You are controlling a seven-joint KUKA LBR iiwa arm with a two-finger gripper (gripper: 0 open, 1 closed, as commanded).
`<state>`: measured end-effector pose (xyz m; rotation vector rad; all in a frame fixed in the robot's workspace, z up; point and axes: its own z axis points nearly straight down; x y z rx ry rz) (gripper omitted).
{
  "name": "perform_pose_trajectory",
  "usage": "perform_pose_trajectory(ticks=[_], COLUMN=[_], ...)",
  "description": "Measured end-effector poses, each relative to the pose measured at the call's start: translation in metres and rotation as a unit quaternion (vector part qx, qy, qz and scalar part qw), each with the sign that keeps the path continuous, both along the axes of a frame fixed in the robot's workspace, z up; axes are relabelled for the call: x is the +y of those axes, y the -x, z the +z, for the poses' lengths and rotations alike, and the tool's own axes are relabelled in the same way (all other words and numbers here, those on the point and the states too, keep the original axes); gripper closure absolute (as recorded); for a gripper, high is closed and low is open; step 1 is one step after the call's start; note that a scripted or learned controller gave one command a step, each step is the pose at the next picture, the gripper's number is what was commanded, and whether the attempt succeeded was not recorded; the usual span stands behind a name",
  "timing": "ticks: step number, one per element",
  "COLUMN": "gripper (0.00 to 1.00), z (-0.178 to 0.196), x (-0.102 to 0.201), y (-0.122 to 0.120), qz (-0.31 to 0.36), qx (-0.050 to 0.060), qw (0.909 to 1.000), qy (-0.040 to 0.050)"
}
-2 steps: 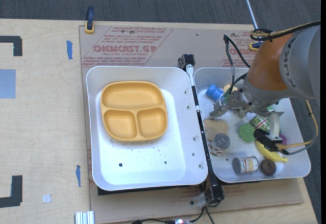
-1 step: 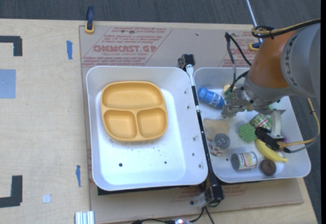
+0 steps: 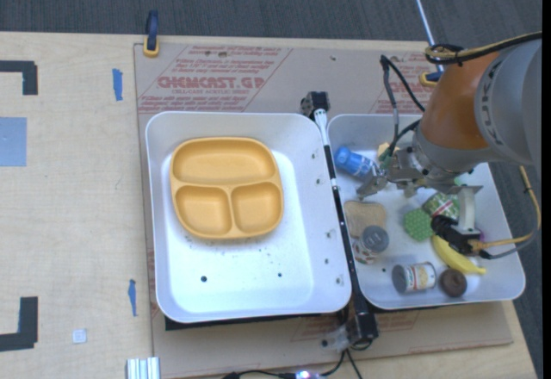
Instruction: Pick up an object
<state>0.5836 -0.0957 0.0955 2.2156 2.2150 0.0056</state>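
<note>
Desk [image 3: 69, 222]: light wood, carrying two shallow white bins side by side.
Left bin [image 3: 241, 291]: holds a yellow divided plate [image 3: 227, 186], three compartments, lying flat in the half farther from the camera.
Right bin [image 3: 508, 278]: the landmark for what follows; several small things lie loose in it.
Arm [image 3: 482, 110]: grey with an orange band, reaching over the right bin's far half.
Pincer [image 3: 385, 181]: low over the bin's left part, between the blue object and the tan piece; whether its fingers are spread or closed cannot be told.
Blue object [image 3: 351, 161]: far-left corner of the right bin.
Tan piece [image 3: 365, 215]: left side, mid bin.
Grey round lid [image 3: 374, 239]: just nearer than the tan piece.
Green object [image 3: 417, 224]: bin centre.
Banana [image 3: 456, 255]: right of centre, near half.
Small can [image 3: 413, 276]: near edge.
Brown round object [image 3: 454, 283]: near edge, beside the can.
</note>
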Motion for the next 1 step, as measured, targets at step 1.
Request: perform_pose_trajectory(ticks=[1], gripper=[0.0], z=[-0.0074], x=[0.0017], y=[0.0377], qz=[0.0], qx=[-0.003], qw=[1.0], qy=[-0.001])
